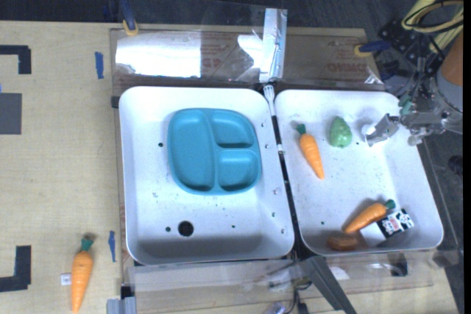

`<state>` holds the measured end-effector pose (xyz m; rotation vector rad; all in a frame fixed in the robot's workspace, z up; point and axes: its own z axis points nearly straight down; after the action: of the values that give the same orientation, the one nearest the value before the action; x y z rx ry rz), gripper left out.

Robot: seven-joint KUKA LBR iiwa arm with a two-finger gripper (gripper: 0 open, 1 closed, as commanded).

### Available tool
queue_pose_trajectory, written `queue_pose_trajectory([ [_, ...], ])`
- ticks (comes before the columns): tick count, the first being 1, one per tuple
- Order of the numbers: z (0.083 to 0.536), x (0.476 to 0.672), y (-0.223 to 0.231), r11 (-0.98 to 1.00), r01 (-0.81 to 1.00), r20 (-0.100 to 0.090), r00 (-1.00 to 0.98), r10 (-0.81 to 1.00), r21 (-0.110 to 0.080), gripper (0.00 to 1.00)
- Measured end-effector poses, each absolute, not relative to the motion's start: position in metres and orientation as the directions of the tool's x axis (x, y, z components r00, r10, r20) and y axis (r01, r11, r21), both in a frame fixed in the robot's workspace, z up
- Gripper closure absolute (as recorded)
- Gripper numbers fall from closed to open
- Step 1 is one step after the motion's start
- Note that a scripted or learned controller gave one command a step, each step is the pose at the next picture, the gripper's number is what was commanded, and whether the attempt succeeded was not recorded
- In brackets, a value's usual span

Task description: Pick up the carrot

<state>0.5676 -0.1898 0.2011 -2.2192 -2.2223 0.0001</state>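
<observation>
Two carrots lie in the right bin (pixel 412 180): one carrot (pixel 311 152) near its upper left, green top pointing up-left, and another carrot (pixel 367 217) near the lower right, green top pointing right. A third carrot (pixel 81 272) lies on the bench outside the bins at lower left. My gripper (pixel 379 130) hangs over the upper right part of the right bin, well right of the upper carrot, with nothing seen between its fingers.
A green lumpy toy (pixel 340 132) sits beside the gripper's left. A black-and-white object (pixel 396 223) and a brown sausage-like piece (pixel 342 243) lie by the lower carrot. A blue divided plate (pixel 215 151) fills the left bin (pixel 140 195). Cables (pixel 419 33) crowd the upper right.
</observation>
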Motion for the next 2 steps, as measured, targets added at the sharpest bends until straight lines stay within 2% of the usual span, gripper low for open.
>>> queue_pose_trajectory([
  [1,0.146,0.571,-0.123,0.264,0.965,0.003,-0.264,0.965,-0.003,0.00],
  [2,0.087,0.550,-0.132,0.310,0.951,-0.002,-0.310,0.951,0.006,0.00],
])
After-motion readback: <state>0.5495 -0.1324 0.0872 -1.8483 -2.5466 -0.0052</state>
